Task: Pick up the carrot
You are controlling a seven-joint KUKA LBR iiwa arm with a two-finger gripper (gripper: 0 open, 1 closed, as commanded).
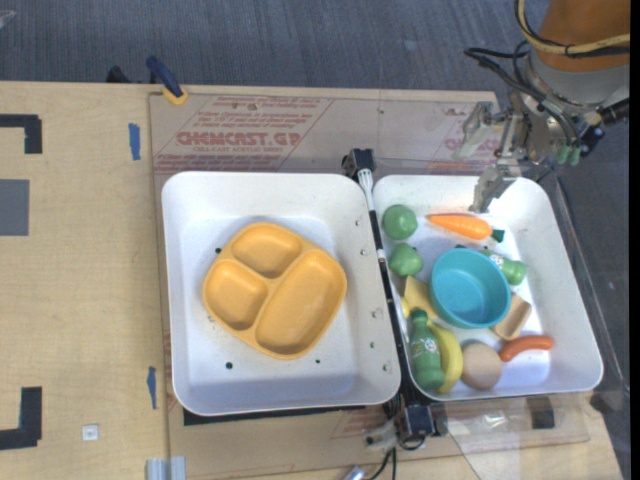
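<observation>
The orange carrot [460, 226] lies on its side at the far end of the right bin [572, 298], its green stub pointing right. My gripper [512, 180] hangs over the bin's far rim, just above and to the right of the carrot, apart from it. One grey finger [490, 188] points down toward the carrot's right end. The gripper looks open, with nothing between its fingers.
Crowded around the carrot in the right bin are two green round fruits [399, 220], a blue bowl [468, 288], a banana [447, 356], a green bottle [424, 353], an egg [481, 366] and a sausage [525, 347]. A yellow divided plate [275, 288] sits in the left bin [190, 268].
</observation>
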